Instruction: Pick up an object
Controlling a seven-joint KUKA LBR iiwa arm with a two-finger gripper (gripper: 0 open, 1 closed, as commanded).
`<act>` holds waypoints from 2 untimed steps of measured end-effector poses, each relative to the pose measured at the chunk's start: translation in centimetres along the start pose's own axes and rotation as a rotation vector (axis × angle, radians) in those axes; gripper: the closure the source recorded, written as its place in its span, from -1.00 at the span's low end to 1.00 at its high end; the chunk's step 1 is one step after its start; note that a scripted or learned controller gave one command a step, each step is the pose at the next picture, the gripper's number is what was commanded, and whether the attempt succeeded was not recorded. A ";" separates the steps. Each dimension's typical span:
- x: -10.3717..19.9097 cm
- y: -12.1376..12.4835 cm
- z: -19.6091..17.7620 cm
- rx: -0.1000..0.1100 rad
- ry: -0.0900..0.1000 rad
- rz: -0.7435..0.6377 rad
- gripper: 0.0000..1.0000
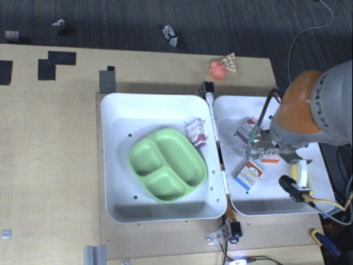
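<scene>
- The arm [309, 106], rising highest toward the camera, reaches in from 3 o'clock and hangs over the right bin [276, 210].
- The gripper [258, 144] sits low near the middle of that bin. Its own body hides the tips, so I cannot tell whether it is open or closed, or whether it has hold of anything.
- Three things lie close around the gripper:
  - a purple packet [244, 130] near it at 10 o'clock;
  - a flat orange-and-white piece [269, 158] just beside it at 4 o'clock;
  - a small box [248, 176] near it at 7 o'clock, tilted.
- The left bin [110, 148] holds a green plate [167, 163], with a wrapper [196, 132] at the plate's 1 o'clock, well apart from the gripper.
- The step in hand looks like settling on one target in the right bin.
- To do it well:
  - choose the small box, which probably gives firmer sides than the limp packet or the flat piece;
  - centre over the box;
  - turn the wrist so the jaws close across its narrow width;
  - descend straight down;
  - close fully before lifting.
- A risk is nudging the neighbouring pieces on the way down.
</scene>
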State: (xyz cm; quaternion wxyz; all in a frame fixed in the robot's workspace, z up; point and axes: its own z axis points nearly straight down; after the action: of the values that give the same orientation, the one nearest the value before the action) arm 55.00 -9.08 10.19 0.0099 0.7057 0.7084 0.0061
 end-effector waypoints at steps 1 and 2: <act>0.0 8.1 -4.2 0.017 0.005 -0.001 1.00; 0.0 8.0 -4.1 0.019 0.005 -0.001 -1.00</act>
State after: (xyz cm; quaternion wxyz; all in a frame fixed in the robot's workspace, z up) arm 62.92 -9.00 14.52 0.0015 0.7054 0.7088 0.0013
